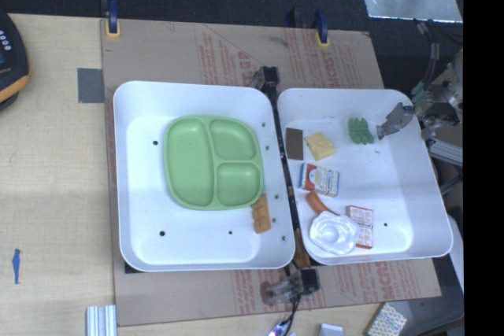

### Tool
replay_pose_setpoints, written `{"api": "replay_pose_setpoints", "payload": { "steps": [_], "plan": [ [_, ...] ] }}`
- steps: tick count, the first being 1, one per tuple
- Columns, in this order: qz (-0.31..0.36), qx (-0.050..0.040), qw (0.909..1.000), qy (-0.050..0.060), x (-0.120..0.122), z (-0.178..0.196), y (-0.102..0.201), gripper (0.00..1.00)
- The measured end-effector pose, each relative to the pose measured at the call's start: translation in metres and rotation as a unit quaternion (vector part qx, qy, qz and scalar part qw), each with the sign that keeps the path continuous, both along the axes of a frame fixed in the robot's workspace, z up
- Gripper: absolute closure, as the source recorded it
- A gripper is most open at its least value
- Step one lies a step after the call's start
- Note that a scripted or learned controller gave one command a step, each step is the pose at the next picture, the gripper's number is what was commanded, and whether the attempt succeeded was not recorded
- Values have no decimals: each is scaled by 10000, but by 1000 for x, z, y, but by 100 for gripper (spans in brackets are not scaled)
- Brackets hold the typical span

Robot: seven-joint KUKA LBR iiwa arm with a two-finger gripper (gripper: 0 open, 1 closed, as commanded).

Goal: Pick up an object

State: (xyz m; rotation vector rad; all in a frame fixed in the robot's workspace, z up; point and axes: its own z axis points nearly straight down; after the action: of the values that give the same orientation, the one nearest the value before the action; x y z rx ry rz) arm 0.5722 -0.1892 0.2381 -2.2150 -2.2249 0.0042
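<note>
left bin [134, 169]: divided plate [213, 161] centre, snack bar [261, 214] lower right | right bin [409, 224]: brick [361, 130] top, wedge [320, 145] upper left, cup [331, 235] bottom | gripper [391, 122] upper right

Overhead view. Left bin [126, 169] holds a green divided plate [213, 161] and an orange-brown piece [261, 214]. Right bin [425, 208] holds a green ridged block [361, 130], yellow wedge [320, 145], packets and a white cup [331, 235]. Gripper [391, 123] hovers beside the block.

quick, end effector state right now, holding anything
End effector: over the right bin, beside the green piece; open or closed cannot be told, and nothing is visibly held.
</note>
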Motion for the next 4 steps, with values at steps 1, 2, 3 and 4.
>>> {"api": "replay_pose_setpoints", "payload": {
  "steps": [1,2,3,4],
  "plan": [
    [19,-16,10000,-21,65,-51,6,0],
    [26,-4,10000,13,84,-119,5,0],
    [34,-7,10000,7,84,-105,4,100],
    [42,-8,10000,9,84,-105,4,0]
  ]
}}
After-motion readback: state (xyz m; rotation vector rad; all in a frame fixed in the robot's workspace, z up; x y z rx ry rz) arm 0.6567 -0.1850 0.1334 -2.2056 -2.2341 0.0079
